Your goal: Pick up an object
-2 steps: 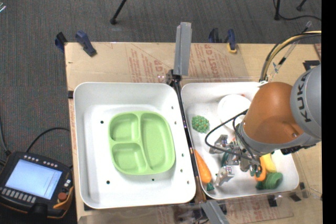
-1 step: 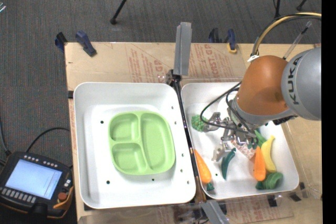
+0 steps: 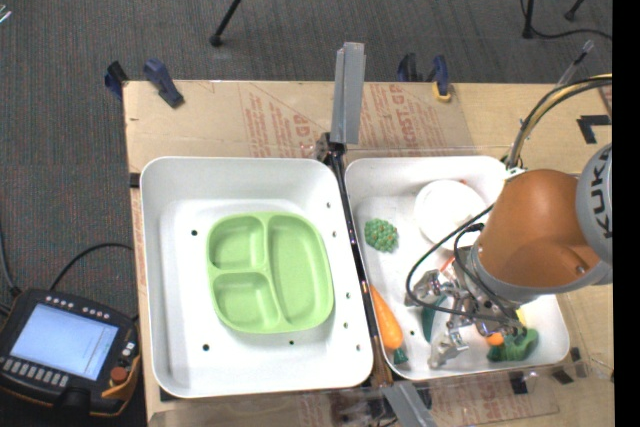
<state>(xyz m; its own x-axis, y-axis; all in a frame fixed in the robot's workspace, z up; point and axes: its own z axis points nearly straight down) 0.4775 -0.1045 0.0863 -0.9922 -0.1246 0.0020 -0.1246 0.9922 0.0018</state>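
Observation:
My gripper (image 3: 440, 320) reaches down into the right bin (image 3: 400, 177), low and near its front. Its metal fingers (image 3: 447, 347) point toward the bin's front-left, with a dark teal object (image 3: 428, 323) lying between or just under them. An orange carrot (image 3: 387, 316) lies along the bin's left wall. A green bumpy ball (image 3: 380, 234) sits further back on the left. A white round dish (image 3: 448, 209) rests at the back. A green and orange toy (image 3: 512, 343) lies by the front right corner, partly under the wrist.
The left bin (image 3: 170, 215) holds a light green divided plate (image 3: 270, 271). A grey upright post (image 3: 347, 95) stands behind the gap between the bins. The arm's orange band (image 3: 535, 230) covers the right bin's right half. A teach pendant (image 3: 65, 345) lies at the lower left.

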